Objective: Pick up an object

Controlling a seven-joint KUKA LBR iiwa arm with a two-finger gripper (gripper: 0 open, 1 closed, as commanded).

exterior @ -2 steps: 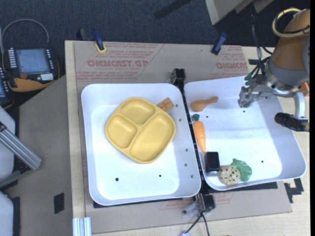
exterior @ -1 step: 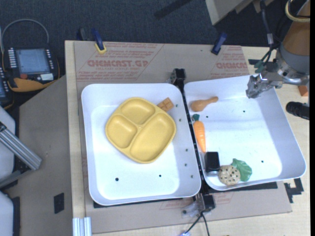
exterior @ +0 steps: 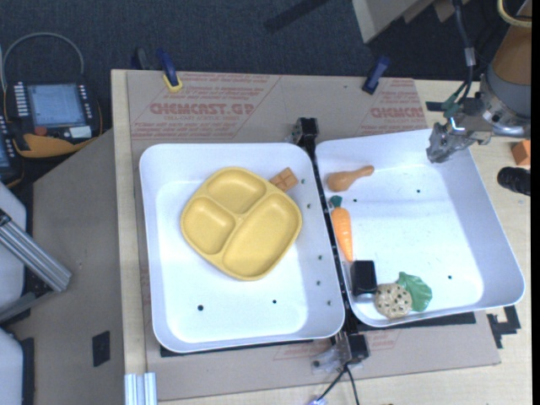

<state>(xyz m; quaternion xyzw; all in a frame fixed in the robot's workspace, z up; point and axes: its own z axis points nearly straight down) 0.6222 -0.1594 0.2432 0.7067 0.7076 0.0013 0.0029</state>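
Nothing lifted yet: gripper (exterior: pixel 442 144) at the right bin's (exterior: pixel 456 251) far edge, claw state impossible to tell, well apart from drumstick (exterior: pixel 348 177) and carrot (exterior: pixel 342 232).

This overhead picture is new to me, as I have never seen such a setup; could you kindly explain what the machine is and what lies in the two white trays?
The picture comes from one fixed camera above the bench, looking down at a slant. The machine is a robot arm reaching in from the right; its gripper hangs over the far corner of the right bin, with nothing visibly held. Its job is to pick up an object.

The left bin holds a yellow divided plate and a small brown block at the plate's far edge.

The right bin holds a toy drumstick, a carrot, a black block, a cookie and a green leafy piece, mostly along its left side and near corner.
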